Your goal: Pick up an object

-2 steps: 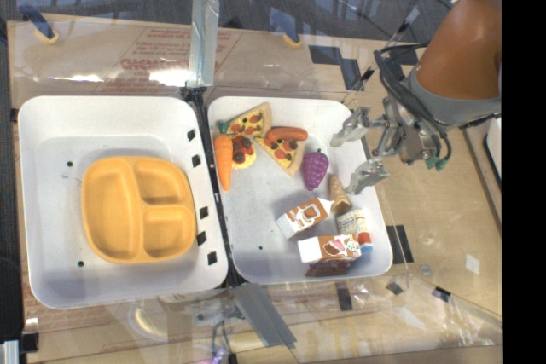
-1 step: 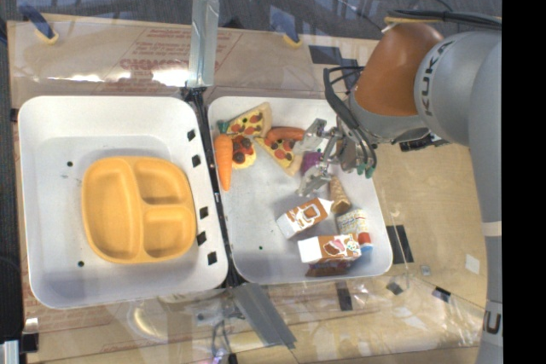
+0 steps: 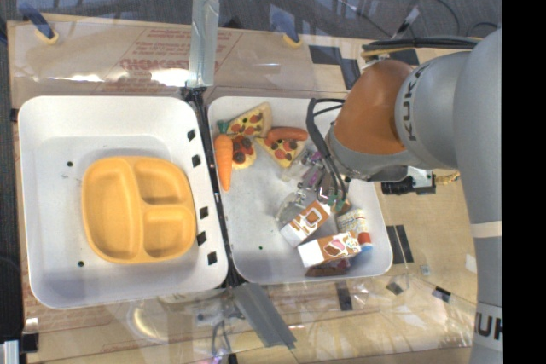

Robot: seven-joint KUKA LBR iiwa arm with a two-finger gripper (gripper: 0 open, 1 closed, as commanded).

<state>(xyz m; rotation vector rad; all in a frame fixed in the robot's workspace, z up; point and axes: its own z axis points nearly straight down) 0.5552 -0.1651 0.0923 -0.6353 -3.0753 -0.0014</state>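
Two shallow white bins sit side by side on the desk (image 3: 102, 55). The left bin (image 3: 51, 132) holds one thing, a yellow divided plate (image 3: 136, 207) with three compartments, lying flat near the middle. The right bin (image 3: 256, 264) holds the loose toy food: one orange carrot (image 3: 223, 161) lying along the bin's left wall, two pizza slices, one (image 3: 248, 123) at the far edge and the other (image 3: 283, 149) just right of it, one red sausage (image 3: 286, 133) touching the second slice, and a dark-topped piece (image 3: 243, 152) right beside the carrot. Toward the bin's near right corner there are three small cartons or packets close together: a brown and white one (image 3: 305, 220), a pale one with a red and blue end (image 3: 351, 224), and a white one with a printed face (image 3: 328, 249) lying nearest the rim. The grey arm (image 3: 444, 115) reaches in from the right, its orange band (image 3: 371, 111) over the bin's right edge and the wrist bent down into the bin. The gripper (image 3: 317, 183) hangs just above and touching the cluster of cartons, beside the brown and white one; whether its jaws are apart or together I cannot tell, and nothing is plainly between them.
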